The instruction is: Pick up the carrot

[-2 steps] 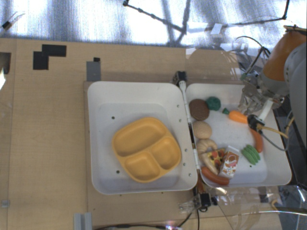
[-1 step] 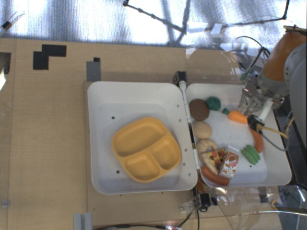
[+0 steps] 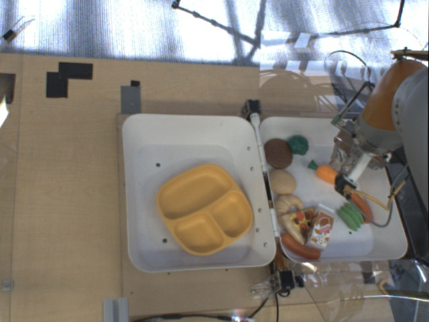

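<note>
In the right bin (image 3: 377,237), toward its far-right part: the carrot (image 3: 326,174) lies flat on the bin floor, orange body with green top pointing toward the bin's centre, clear of its neighbours. Gripper (image 3: 342,157) sits just beside the carrot's thick end, on the arm's side, low over the bin; contact not resolvable from this angle, and whether it is released or clenched, cannot tell. Nothing is visibly held. Near the carrot: a green pea pod (image 3: 350,215) and a second orange-red piece (image 3: 362,205) toward the near-right wall, a possible mix-up for the target. Further left: green broccoli (image 3: 298,144), brown round piece (image 3: 277,153), beige potato (image 3: 282,181), juice carton (image 3: 322,227), red sausage (image 3: 301,247). Left bin (image 3: 147,180) carries a yellow divided plate (image 3: 204,208), not involved. Progress, judged: approach appears done or nearly so; grasp not confirmed, lift not yet done. Remaining: close on the carrot, raise it clear.
</note>
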{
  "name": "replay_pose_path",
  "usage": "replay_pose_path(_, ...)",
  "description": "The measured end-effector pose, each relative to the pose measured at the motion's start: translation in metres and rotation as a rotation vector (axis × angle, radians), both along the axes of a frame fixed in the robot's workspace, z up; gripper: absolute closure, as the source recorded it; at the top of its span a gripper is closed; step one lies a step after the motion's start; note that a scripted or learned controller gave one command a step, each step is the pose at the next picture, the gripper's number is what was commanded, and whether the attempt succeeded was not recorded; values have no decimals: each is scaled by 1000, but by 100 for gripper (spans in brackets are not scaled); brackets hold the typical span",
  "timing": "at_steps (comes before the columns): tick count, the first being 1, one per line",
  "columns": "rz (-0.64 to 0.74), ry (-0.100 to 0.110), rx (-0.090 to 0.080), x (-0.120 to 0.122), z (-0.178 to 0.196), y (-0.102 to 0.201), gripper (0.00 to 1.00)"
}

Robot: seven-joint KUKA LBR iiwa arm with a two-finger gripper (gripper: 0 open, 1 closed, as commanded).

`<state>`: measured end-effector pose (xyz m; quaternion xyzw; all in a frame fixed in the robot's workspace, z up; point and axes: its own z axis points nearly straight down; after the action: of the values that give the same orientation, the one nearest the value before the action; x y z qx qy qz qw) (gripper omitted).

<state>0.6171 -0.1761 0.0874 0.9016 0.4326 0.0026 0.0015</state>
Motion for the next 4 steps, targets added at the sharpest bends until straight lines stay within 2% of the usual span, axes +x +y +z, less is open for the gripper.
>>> replay_pose_path(1,-345,-1,2,3,0,9,0)
replay_pose_path(2,-483,0,4,-32,1,37,0)
replay_pose_path(3,-608,-9,4,-90,3,80,0)
replay_pose_path(4,-686,-8,-2,-85,2,85,0)
